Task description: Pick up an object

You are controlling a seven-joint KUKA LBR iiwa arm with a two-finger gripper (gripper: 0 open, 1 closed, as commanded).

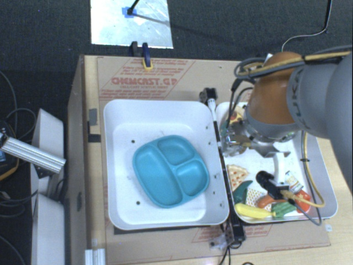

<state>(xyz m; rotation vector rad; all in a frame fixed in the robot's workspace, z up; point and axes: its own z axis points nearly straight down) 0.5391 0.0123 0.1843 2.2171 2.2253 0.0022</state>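
A banana (255,211), a green pepper (240,192) and other toy food lie at the near end of the right bin (329,204). The left bin (118,148) holds a blue divided plate (170,170). Farther back, the hand (236,138) sits low in the right bin; its grip cannot be told.

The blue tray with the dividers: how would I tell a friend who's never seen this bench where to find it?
Look at the two white bins side by side and take the left bin, away from the grey and orange arm. The blue tray lies flat in its middle, tilted at an angle. It is turquoise with three compartments, unlike the small toy foods heaped in the other bin.
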